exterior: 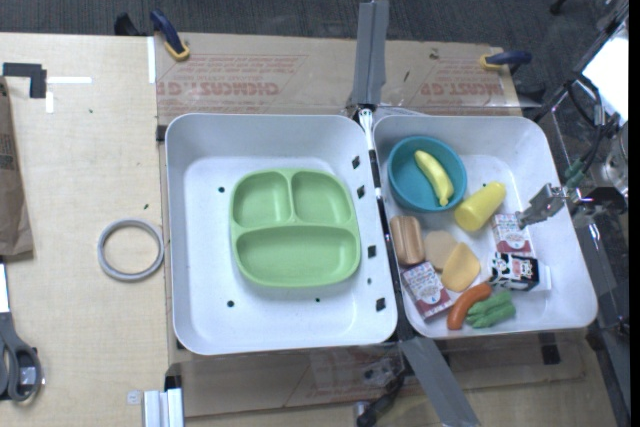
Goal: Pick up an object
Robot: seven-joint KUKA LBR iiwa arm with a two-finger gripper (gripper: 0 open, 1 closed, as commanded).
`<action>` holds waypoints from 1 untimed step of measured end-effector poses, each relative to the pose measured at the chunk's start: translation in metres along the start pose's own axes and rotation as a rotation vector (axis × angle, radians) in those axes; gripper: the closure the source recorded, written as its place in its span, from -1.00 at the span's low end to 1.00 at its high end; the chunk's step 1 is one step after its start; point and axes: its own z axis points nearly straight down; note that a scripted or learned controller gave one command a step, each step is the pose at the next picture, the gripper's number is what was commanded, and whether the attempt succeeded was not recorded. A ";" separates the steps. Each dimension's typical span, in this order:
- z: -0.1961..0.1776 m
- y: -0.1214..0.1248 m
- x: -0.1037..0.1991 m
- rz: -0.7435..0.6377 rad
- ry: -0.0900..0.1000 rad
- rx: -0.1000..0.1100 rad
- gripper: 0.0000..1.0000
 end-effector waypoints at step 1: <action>0.132 0.024 0.023 0.438 0.001 0.003 -1.00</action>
